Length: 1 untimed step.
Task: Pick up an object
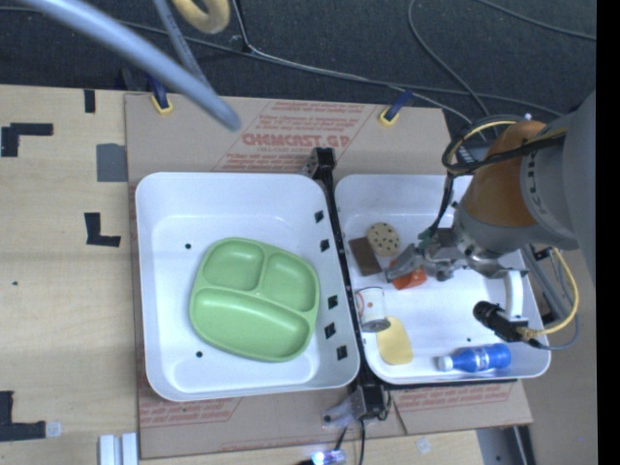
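Observation:
My gripper (415,265) is low in the right bin (426,194), near its middle, reaching in from the right under the orange-banded wrist. A small orange-red object (411,280) lies right at the gripper's tip, partly covered by it; I cannot tell if it is held. Just left of the gripper lie a brown block (364,255) and a tan round piece with dark dots (384,236). Nearer the front are a small white and red item (371,306), a pale yellow piece (394,343) and a blue bottle (476,359) on its side.
The left bin (165,201) holds a green divided plate (255,298). A black divider (332,250) runs between the bins. Cables loop around the arm at the right bin's right wall. A grey pole crosses the upper left.

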### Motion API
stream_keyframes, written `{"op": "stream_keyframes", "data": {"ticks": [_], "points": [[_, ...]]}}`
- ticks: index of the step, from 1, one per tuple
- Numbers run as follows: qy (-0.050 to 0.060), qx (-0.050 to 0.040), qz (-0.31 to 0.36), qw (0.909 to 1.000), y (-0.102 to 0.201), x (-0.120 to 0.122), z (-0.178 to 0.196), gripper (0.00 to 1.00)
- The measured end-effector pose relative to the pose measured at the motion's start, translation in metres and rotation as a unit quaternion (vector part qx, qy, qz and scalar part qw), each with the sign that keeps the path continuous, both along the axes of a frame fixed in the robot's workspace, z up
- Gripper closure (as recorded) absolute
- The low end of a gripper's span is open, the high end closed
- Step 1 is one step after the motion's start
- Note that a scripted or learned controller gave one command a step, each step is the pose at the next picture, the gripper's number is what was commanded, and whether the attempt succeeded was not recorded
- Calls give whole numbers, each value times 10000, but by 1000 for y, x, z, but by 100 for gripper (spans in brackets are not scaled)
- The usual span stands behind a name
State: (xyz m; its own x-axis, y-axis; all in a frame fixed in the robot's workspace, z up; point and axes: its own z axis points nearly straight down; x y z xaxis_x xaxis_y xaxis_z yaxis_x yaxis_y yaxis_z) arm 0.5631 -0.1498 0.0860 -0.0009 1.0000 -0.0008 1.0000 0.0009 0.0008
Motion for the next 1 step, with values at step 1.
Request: {"op": "stream_keyframes", "data": {"ticks": [1], "points": [[-11,-11,3,10000,0,1,10,100]]}}
